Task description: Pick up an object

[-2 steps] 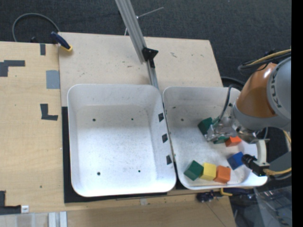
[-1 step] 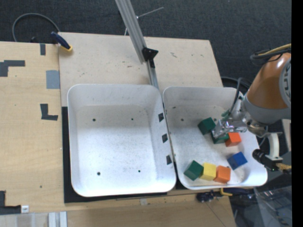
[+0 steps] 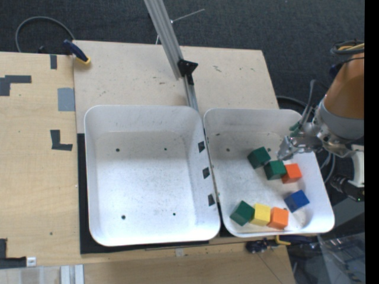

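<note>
Several coloured blocks lie in the right bin. Two dark green blocks sit near its middle, with an orange block touching the second one. A blue block lies lower right. Along the front wall sit a green block, a yellow block and an orange block in a row. My gripper hangs at the bin's right side, just above and right of the middle green and orange blocks. Nothing shows between its fingers.
The left bin stands beside the right one. A slanted metal rail runs from the top down to the bins' shared edge. The grey arm with its orange band fills the right side above the bin rim.
</note>
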Robot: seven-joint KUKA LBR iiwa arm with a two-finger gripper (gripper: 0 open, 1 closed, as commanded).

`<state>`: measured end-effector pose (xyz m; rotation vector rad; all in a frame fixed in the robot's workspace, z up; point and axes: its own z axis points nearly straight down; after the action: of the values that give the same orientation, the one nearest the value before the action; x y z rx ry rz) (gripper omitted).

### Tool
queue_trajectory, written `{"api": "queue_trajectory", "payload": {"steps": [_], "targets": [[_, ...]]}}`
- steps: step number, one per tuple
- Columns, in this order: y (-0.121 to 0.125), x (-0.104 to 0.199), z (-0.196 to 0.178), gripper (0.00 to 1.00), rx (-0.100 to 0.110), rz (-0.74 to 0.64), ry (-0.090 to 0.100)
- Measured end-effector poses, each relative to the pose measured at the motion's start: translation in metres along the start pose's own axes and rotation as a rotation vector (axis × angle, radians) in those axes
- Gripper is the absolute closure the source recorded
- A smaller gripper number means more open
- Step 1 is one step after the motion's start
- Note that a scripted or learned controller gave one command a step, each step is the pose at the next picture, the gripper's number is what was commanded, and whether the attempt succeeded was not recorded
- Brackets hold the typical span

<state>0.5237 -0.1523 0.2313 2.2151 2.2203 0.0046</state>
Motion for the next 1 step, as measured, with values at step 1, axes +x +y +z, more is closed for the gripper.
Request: {"api": "queue_trajectory", "payload": {"steps": [1], "targets": [[0.001, 0.0002, -0.0234, 1.0, 0.004, 0.0, 0.001]]}}
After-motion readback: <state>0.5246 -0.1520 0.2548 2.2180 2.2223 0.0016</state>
